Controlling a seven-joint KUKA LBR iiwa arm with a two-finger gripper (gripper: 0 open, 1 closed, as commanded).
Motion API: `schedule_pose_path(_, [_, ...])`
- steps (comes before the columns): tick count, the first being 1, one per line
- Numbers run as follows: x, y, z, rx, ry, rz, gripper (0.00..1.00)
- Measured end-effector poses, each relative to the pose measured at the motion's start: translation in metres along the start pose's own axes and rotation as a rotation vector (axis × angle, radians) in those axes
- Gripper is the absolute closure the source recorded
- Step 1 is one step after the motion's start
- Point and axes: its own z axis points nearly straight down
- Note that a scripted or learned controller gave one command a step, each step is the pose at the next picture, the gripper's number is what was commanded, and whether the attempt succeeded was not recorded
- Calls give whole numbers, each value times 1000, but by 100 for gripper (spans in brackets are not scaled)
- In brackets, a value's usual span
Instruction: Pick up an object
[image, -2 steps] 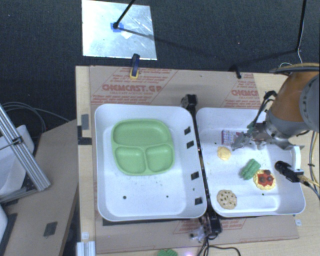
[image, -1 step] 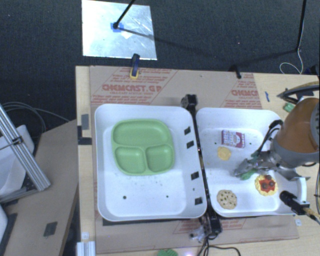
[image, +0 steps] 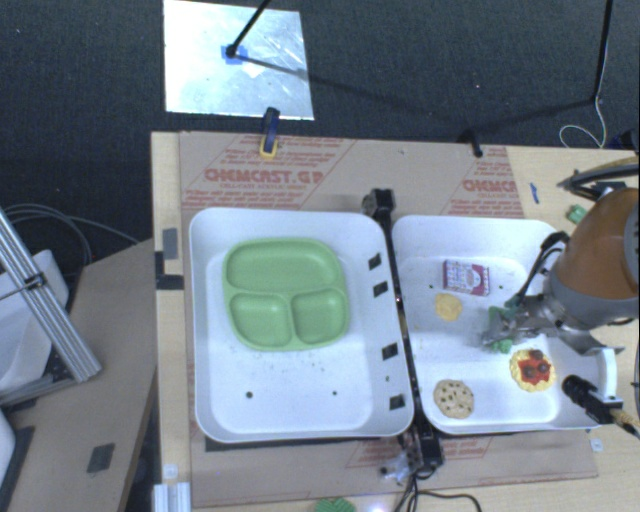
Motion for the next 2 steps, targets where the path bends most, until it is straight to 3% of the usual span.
schedule_pose_path(1, [84, 52, 12, 0, 5, -12, 100])
schedule_pose_path(2, [136, 80, -96, -9, 3, -10, 100])
